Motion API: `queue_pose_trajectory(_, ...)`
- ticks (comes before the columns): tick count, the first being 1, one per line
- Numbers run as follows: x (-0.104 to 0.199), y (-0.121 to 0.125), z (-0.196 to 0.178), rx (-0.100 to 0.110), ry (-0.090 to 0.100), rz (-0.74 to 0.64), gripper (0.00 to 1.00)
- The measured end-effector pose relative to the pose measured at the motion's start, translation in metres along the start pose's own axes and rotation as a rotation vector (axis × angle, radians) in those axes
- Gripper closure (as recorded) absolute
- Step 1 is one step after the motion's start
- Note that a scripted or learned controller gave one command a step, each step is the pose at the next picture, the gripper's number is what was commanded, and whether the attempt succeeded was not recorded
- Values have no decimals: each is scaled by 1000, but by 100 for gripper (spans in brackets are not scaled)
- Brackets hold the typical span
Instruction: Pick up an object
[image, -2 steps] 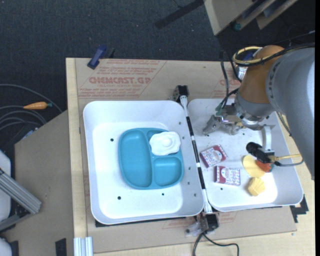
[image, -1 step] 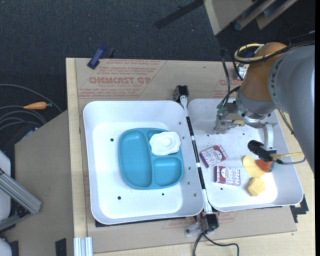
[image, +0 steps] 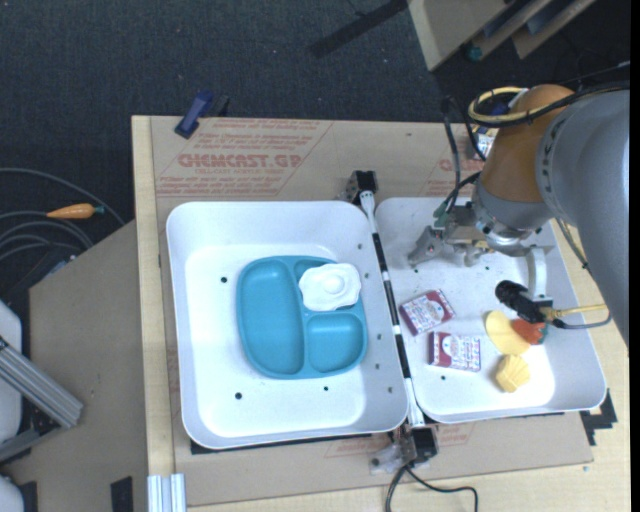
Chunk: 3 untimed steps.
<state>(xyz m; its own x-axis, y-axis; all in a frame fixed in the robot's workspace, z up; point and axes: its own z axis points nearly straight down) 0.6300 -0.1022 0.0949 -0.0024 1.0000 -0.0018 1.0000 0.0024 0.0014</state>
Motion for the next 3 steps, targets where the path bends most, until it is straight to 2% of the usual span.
queue_pose_trajectory(1,0,1,-10,-2,-1,-1,100)
queue_pose_trajectory(2,0,0,-10,-2,-1,-1,0)
queue_pose_trajectory(3,0,1,-20,-4,-2,-1,100)
